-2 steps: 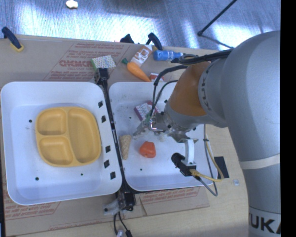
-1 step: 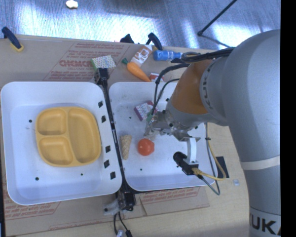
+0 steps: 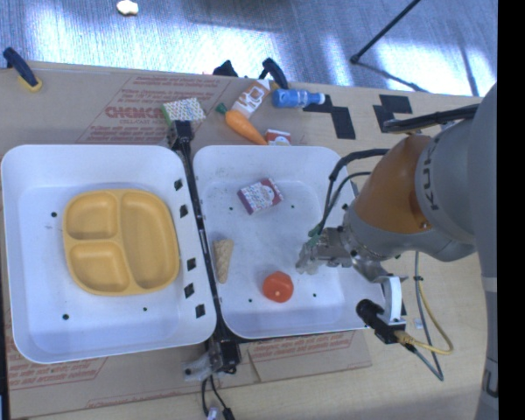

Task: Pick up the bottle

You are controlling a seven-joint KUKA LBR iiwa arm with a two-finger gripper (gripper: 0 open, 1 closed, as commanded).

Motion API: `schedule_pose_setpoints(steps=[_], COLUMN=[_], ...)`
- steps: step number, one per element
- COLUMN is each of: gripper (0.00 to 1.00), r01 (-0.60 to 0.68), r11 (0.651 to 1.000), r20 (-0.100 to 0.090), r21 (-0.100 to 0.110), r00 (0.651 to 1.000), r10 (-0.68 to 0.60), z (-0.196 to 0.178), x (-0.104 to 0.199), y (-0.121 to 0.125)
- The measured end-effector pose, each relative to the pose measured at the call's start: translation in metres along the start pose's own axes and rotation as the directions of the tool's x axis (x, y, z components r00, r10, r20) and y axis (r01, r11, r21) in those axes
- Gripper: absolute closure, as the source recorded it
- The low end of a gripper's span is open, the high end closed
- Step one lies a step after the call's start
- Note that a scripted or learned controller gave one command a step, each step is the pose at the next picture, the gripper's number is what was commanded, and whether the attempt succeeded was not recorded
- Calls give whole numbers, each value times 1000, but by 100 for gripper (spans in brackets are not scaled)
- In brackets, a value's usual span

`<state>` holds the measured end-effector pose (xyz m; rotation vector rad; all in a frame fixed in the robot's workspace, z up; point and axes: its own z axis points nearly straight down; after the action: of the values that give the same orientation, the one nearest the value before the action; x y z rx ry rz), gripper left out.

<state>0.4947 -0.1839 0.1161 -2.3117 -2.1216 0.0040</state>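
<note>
- Beyond the far rim of the right bin [image 3: 332,309], the blue bottle [image 3: 296,99] lies on its side on the cardboard bench top [image 3: 140,108], outside both bins, near a carrot [image 3: 243,127] and a small carton [image 3: 252,99].
- Low over the right bin's near-right part sits the gripper [image 3: 315,256]; whether it is open or closed cannot be told from this view, and nothing is visibly held.
- Close by lie an orange round object [image 3: 278,287], a red packet [image 3: 260,196] and a cone [image 3: 222,258]; the left bin [image 3: 26,322] holds a yellow divided plate [image 3: 121,240].
- Risk: the gripper is well apart from the bottle, so a grasp made here would likely take the wrong thing or nothing.
- Risk: reaching out over the bin rim, the arm could strike that rim.
- Risk: lying on its side, the bottle would probably roll if nudged, and the carrot and carton crowd it.
</note>
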Motion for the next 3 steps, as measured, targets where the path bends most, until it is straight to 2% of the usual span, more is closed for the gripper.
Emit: schedule_pose_setpoints(steps=[1, 2, 3], gripper=[100, 100, 100], r01=[-118, -222, -432], r11=[993, 975, 902], r20=[1, -1, -1], r21=[-2, 2, -2], r00=[993, 975, 902], r10=[118, 222, 432], z=[-84, -52, -76], x=[-20, -18, 8], y=[-16, -18, -19])
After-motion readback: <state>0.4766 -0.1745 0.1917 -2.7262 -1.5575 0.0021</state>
